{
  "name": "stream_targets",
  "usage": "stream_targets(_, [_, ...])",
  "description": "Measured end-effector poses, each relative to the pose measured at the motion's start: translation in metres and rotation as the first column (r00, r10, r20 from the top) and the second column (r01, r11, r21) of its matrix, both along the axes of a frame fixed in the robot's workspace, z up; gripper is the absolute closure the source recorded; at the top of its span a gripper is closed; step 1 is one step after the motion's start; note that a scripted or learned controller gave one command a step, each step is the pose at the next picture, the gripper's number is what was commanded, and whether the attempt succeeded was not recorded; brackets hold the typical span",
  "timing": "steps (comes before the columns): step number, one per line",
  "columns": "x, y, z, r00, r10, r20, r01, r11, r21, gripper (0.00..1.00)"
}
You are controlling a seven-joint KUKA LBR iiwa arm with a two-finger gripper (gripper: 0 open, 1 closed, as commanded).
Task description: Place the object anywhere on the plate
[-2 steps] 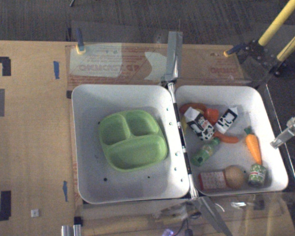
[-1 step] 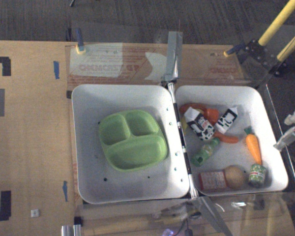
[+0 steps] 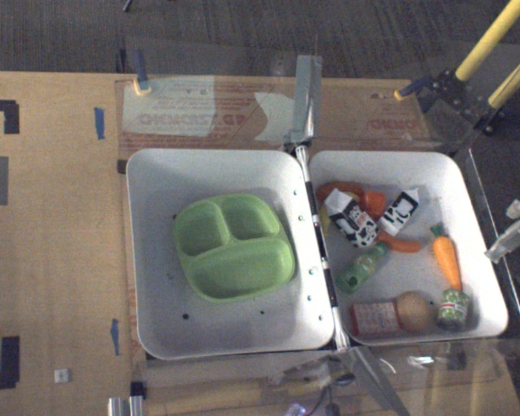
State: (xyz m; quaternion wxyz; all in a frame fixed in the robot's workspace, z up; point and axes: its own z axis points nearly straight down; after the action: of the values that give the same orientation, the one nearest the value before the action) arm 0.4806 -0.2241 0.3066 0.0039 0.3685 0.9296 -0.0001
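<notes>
A green divided plate [image 3: 234, 245] lies in the left white bin [image 3: 156, 189], with nothing on it. The right white bin [image 3: 477, 206] holds several small toy foods. Among them are an orange carrot [image 3: 448, 263], a black-and-white cow-pattern carton [image 3: 354, 219], a second black-and-white box [image 3: 400, 211], a green bottle [image 3: 362, 269], a red packet [image 3: 377, 317], a brown round item [image 3: 413, 312] and a green can [image 3: 454, 308]. A red-orange piece [image 3: 357, 193] lies behind the cartons, partly hidden by them.
A metal divider [image 3: 316, 241] runs between the two bins. Cardboard sheets [image 3: 208, 115] lie behind the bins, and yellow poles [image 3: 494, 33] stand at the back right. Pale fixture parts [image 3: 508, 245] sit at the right bin's outer edge.
</notes>
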Motion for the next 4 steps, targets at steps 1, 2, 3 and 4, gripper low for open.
stream_targets(1, [0.000, 0.000, 0.001, 1.000, -0.006, 0.000, 0.006, 1.000, 0.000, 0.00])
stream_targets(2, [0.000, 0.001, -0.030, 0.998, 0.064, -0.004, -0.064, 0.998, 0.002, 0.00])
stream_targets(3, [0.010, 0.009, -0.064, 0.989, 0.147, -0.004, -0.147, 0.989, 0.002, 0.00])
stream_targets(4, [0.043, 0.018, -0.156, 0.955, 0.297, -0.003, -0.297, 0.955, 0.002, 0.00])
